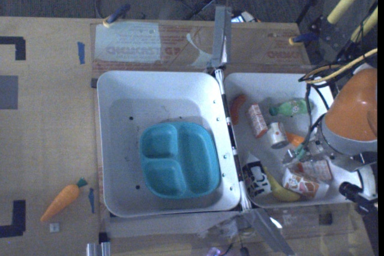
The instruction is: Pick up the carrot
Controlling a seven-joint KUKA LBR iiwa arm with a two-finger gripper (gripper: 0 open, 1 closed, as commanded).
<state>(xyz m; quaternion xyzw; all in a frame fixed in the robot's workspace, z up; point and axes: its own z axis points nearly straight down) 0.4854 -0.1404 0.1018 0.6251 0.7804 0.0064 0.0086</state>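
Observation:
An orange carrot (pixel 60 201) with a green top lies on the wooden bench, outside the bins, at the lower left of the left bin (pixel 114 90). The arm, with its orange band (pixel 355 106), reaches over the right bin (pixel 264 82) from the right. Its gripper (pixel 298 154) hangs low among the items in that bin, far to the right of the carrot. A small orange piece (pixel 295 139) lies just above the gripper; I cannot tell what it is.
A teal divided tray (pixel 179 160) sits in the left bin. The right bin holds a red sausage-like item (pixel 238 106), a red-white packet (pixel 258 120), a green bottle (pixel 291 108), a silver can (pixel 276 135), a black carton (pixel 257 178), a banana (pixel 281 189) and a snack bag (pixel 305 181).

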